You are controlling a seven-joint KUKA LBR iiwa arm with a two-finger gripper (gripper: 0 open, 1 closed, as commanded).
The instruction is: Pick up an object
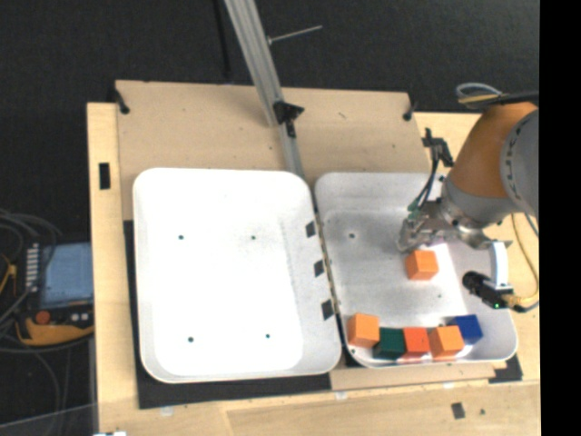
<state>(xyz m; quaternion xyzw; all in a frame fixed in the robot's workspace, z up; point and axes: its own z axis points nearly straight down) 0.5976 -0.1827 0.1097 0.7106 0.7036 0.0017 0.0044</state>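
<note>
Wooden bench [227,125] with two white bins | gripper [419,234] over right bin [363,207], toward its right edge; whether open or closed cannot be told | orange block [422,264] just below gripper, touching or nearly | five blocks along that bin's near edge: orange [364,328], green [391,341], orange, orange, blue [467,327] | left bin [227,271]

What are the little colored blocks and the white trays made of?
The blocks, like the orange block below the gripper, look like painted wood or plastic: flat colors, sharp edges, no shine. The right tray looks like matte white plastic, with rounded, molded-looking corners. I can't be sure.
</note>
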